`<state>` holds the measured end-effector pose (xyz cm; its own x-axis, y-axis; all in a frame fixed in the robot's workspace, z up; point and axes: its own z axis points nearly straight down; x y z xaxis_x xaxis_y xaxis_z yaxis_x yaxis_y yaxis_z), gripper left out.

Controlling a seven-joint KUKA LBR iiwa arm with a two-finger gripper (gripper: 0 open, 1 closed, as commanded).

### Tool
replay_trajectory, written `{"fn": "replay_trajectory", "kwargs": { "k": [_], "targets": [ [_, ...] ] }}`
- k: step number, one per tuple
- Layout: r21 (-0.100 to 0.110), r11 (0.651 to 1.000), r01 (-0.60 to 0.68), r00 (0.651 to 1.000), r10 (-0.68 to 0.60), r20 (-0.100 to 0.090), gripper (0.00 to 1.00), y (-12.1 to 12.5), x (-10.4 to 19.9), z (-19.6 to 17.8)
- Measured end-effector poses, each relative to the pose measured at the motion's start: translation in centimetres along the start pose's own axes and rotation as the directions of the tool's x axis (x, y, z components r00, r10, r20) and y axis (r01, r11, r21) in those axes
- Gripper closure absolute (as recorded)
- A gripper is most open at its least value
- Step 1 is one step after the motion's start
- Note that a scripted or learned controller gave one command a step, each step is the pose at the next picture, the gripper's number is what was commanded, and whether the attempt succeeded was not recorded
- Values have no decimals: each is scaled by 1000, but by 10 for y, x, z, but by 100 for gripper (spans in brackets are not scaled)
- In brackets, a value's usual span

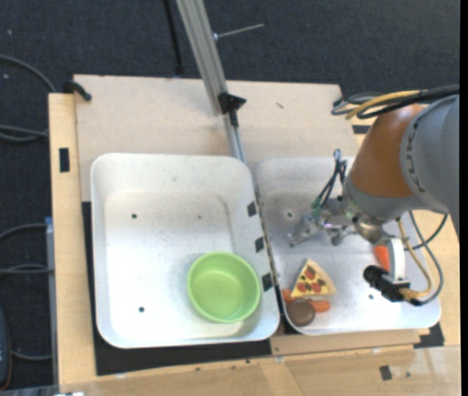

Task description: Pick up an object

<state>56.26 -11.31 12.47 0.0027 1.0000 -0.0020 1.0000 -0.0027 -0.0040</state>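
The bins [176, 172] are white with faint dark specks. The bowl [224, 285] is lime green. The pizza slice [312, 280] is yellow with red dots and a tan crust. Beside it lie a brown round piece [302, 312] and an orange bit [322, 307]. The arm [399, 159] is grey with an orange band. The bench [134, 114] is pale tan.

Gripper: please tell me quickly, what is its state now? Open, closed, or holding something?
Gripper: cannot be told; it hangs over the right bin, above the pizza slice toy, with nothing seen in it.
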Motion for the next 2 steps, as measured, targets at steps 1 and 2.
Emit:
{"fn": "replay_trajectory", "kwargs": {
  "k": [1,2],
  "targets": [
    [-2,1000,0,1000,0,1,0,0,-2,25],
    [-7,1000,-4,1000,4,-1,100,1,-2,13]
  ]
}}
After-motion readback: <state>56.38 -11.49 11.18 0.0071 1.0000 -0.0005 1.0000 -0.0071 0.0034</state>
